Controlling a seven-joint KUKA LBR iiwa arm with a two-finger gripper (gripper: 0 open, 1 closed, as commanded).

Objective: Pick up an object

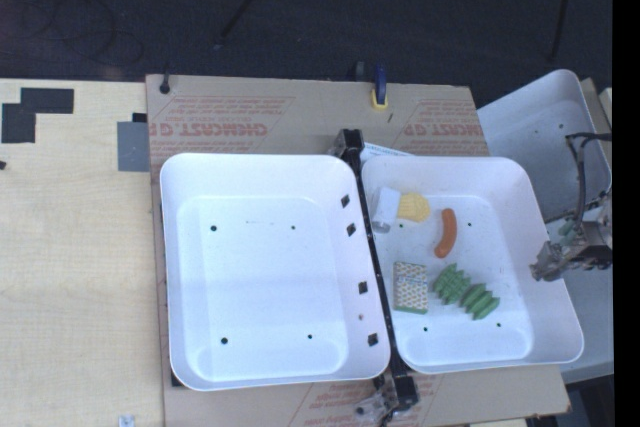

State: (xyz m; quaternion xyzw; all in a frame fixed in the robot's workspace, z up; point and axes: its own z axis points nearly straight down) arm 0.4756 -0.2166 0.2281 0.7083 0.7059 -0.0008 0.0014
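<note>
Camera view shows the gripper (pixel 560 260) at the far right, just past the rim of the right bin (pixel 540 215). It is small and blurry, so I cannot tell how it is set or if it has anything.

Inside that bin, well apart from the gripper, lie some toys: a green bumpy thing (pixel 465 291), an orange sausage shape (pixel 445 232), a yellow chunk (pixel 413 207) touching a small white thing (pixel 386 206), and a checked pad (pixel 410 287). The left bin (pixel 180 215) sits beside it.

Nothing looks picked up yet, I think. The arm must reach in and grab one.

The brown board (pixel 260 120) under the bins has red upside-down writing I cannot read well.
</note>
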